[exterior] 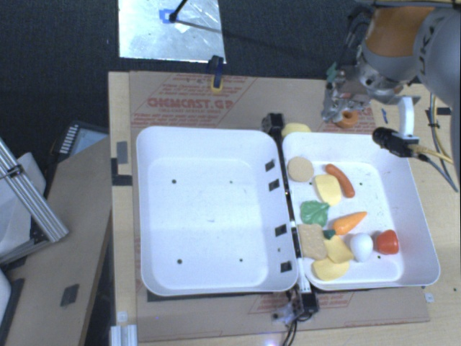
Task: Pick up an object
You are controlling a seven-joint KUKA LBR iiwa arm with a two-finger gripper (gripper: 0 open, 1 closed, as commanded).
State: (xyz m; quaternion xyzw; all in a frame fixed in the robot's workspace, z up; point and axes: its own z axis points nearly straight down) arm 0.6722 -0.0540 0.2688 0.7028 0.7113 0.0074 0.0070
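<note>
arm's fingers [346,114] above bench behind right bin [414,193], gripping small orange ring [348,117]

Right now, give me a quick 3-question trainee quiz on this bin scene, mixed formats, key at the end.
1. True or false: the carrot lies in the left bin.
2. Multiple choice: what sits nearest the right bin's front-right corner? A) green leaf B) red tomato C) sausage
3. Fill in: the gripper is above the bench beyond the ____ bin's far edge, near a small orange ring.

Key: 1 false, it lies in the right bin. 2 B. 3 right.
</note>
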